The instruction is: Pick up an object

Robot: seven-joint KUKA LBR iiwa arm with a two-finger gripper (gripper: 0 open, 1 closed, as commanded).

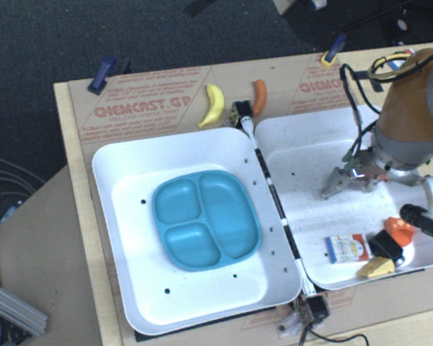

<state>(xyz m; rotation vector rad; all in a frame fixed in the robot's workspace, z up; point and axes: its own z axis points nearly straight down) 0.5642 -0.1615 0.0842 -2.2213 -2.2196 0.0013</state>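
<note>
Grey metal gripper (pixel 335 183) hangs low over the right bin (pixel 308 139); I see its fingers spread apart with nothing between them. Below and to its right, along that bin's near edge, lie a small card (pixel 345 248), a black block (pixel 384 244), a yellow wedge (pixel 375 268) and an orange piece (pixel 399 230). Well to its left, the left bin (pixel 121 174) holds a blue divided plate (pixel 205 219).
</note>
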